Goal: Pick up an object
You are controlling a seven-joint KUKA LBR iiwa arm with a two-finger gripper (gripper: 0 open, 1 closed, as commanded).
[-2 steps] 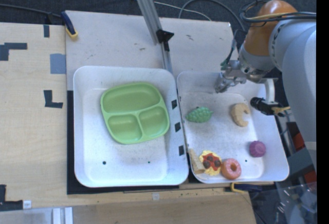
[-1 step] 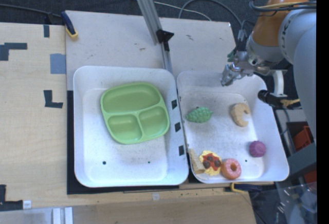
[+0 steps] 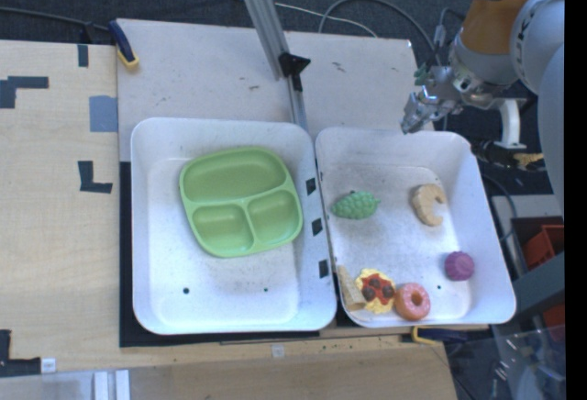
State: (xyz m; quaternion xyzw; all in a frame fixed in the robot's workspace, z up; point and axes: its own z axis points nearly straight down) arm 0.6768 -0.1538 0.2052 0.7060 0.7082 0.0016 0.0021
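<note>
Toy foods lie in the right bin while the gripper (image 3: pixel 417 118) hangs over that bin's upper rim.

Left of centre, the left bin (image 3: pixel 151 233) holds a green divided plate (image 3: pixel 240 200), lying flat with its three compartments up. Just beside it, the right bin (image 3: pixel 486 242) carries five small pieces: a green leafy piece (image 3: pixel 355 205) near its left wall, a pizza slice (image 3: pixel 370 289) and a pink-iced donut (image 3: pixel 412 300) touching each other at the lower edge, a tan bagel-like piece (image 3: pixel 427 204) towards the upper right, and a purple ball (image 3: pixel 459 265) below it (apart from the rest). At the upper right of the frame the grey arm reaches in; whether the fingertips are parted or closed I cannot tell, and nothing shows between them.
</note>
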